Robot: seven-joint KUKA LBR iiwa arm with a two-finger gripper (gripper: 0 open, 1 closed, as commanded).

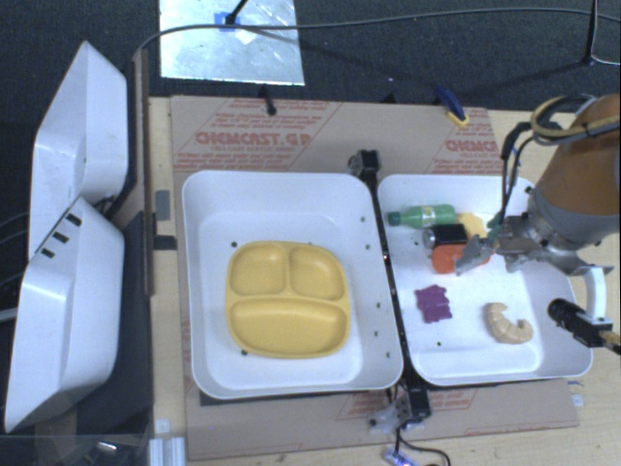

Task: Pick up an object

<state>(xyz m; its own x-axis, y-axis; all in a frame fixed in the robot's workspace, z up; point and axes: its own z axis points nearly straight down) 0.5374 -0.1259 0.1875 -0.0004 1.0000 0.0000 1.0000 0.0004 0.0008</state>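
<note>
The right bin (558, 362) holds several small things. A green bottle (423, 216) lies at its far left, with a black block (448, 233) and a yellow piece (472, 224) just beside it. An orange block (445, 258) sits below the black one. Nearer the front lie a purple piece (434, 303) and a tan, curved pastry-like piece (508, 324). My gripper (473, 255) hangs low over the bin, its tip right beside the orange block's right edge. The grey wrist and orange band (588, 178) cover the bin's right side.
The left bin (209, 357) bears a yellow divided plate (287, 296). A black ridge (388, 280) separates the two bins. Cables run over the bench at the back, and a black part (576, 322) sticks out by the right bin's right rim.
</note>
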